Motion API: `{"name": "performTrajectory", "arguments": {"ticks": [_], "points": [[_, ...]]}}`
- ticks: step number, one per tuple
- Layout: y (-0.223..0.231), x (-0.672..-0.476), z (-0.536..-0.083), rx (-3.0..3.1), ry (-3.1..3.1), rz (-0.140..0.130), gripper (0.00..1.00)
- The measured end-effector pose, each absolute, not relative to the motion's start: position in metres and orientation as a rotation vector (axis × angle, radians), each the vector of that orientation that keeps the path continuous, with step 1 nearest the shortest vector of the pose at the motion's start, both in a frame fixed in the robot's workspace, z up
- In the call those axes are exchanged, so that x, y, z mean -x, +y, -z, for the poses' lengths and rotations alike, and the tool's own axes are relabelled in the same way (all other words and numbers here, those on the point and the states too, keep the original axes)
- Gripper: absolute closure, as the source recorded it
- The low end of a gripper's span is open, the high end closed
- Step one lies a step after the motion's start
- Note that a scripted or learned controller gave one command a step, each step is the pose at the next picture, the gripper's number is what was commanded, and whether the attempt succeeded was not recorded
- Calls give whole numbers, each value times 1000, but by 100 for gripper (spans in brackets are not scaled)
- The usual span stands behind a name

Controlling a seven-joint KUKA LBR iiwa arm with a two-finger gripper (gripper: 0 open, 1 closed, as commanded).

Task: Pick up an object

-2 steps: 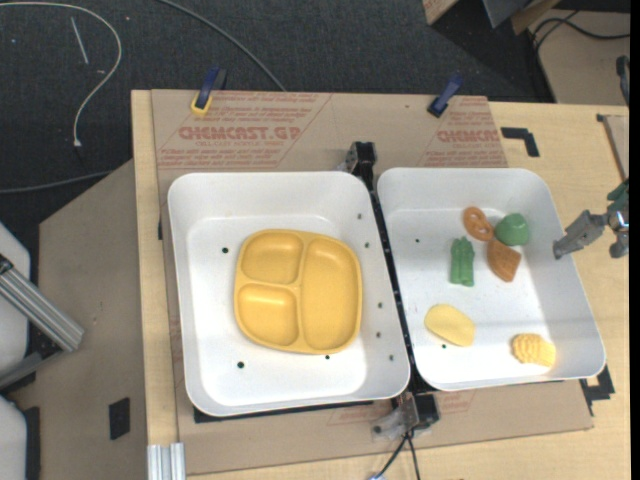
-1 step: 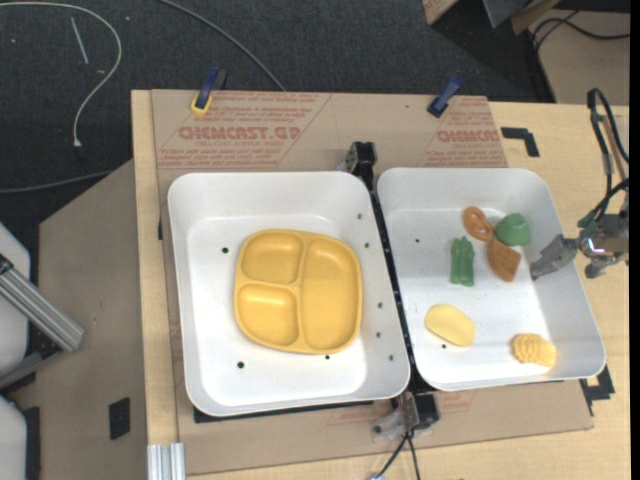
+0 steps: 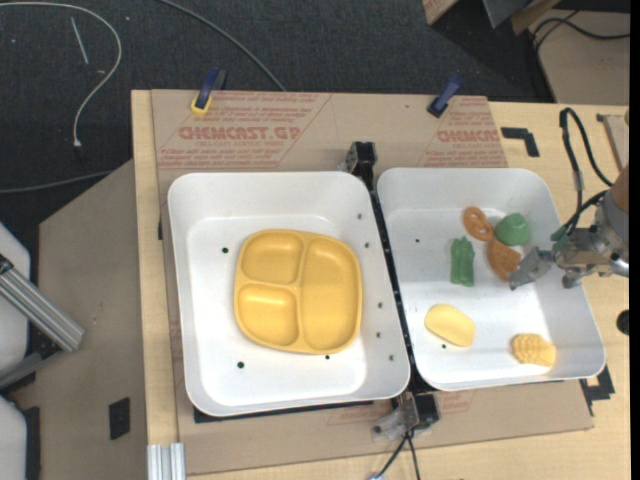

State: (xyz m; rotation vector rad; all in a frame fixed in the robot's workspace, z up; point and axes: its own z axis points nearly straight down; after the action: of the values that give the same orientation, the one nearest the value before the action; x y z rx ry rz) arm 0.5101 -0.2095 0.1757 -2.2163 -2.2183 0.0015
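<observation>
Several toy foods lie in the right bin (image 3: 560, 193). An orange pretzel-like piece (image 3: 477, 223), a green round piece (image 3: 513, 229) and a brown-orange piece (image 3: 503, 258) are clustered at the back right. To their left stands a green block (image 3: 461, 262), and nearer the front are a yellow lemon-like piece (image 3: 449, 325) and a yellow corn-like piece (image 3: 533, 349). My gripper (image 3: 548, 272) hangs over the bin's right side, just right of the brown-orange piece. It is open, with nothing between its fingers.
The left bin (image 3: 190, 208) holds a yellow three-compartment plate (image 3: 297, 290). A black bracket (image 3: 361, 156) joins the bins at the back. Blue clamps (image 3: 207, 88) pin the cardboard base. Cables (image 3: 575, 158) run down at the far right.
</observation>
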Motion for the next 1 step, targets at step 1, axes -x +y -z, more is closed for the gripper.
{"name": "performTrajectory", "arguments": {"ticks": [1], "points": [[-202, -514, -116, 2216, -2218, -2, 0]]}}
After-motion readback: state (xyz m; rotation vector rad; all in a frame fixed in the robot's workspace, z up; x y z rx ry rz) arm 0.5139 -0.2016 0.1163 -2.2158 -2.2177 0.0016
